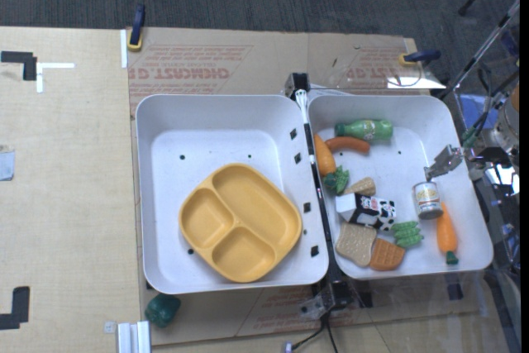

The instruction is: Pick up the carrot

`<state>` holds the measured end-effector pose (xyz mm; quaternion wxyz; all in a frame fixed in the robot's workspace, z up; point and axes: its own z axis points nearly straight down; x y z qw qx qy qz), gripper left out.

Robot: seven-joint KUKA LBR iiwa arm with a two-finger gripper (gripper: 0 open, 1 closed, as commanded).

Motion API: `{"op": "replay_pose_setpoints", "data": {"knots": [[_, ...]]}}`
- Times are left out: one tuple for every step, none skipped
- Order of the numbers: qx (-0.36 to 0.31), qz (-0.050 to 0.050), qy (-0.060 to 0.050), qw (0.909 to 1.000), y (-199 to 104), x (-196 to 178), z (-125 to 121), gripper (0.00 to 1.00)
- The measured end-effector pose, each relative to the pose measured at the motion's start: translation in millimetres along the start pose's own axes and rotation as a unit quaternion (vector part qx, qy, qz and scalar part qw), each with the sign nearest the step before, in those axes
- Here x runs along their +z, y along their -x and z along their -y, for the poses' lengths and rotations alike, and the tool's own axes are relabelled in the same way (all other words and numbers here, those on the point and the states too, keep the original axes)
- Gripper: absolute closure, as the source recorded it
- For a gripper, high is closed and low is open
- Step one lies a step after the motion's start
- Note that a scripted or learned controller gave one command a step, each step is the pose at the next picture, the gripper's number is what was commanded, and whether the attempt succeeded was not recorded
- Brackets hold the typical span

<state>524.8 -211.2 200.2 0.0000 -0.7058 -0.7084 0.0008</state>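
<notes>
Camera view: carrot [446, 232] lies in the right bin [463, 146], near-right corner, just beside the can [427, 199]. Gripper [444, 162] hovers farther back above the can, not holding anything; opening unclear. Come down near-right, stay clear of the can.

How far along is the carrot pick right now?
Nothing looks done yet: the orange carrot with the green stem end lies on the floor of the right white bin, near its right wall, beside a small metal can. In hand: the silver gripper sits above the can, short of the carrot, with nothing visibly held. Left: reach the carrot, grasp it, lift it.
</notes>
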Motion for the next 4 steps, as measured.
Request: {"op": "replay_pose_setpoints", "data": {"knots": [[-0.094,0.0,0.001,0.9956,11,54,37,0.0],[-0.13,-0.003,0.003,0.9915,8,105,43,0.0],[0.084,0.0,0.006,0.9964,-7,105,42,0.0],[0.084,0.0,0.006,0.9965,-7,97,42,1.0]]}}
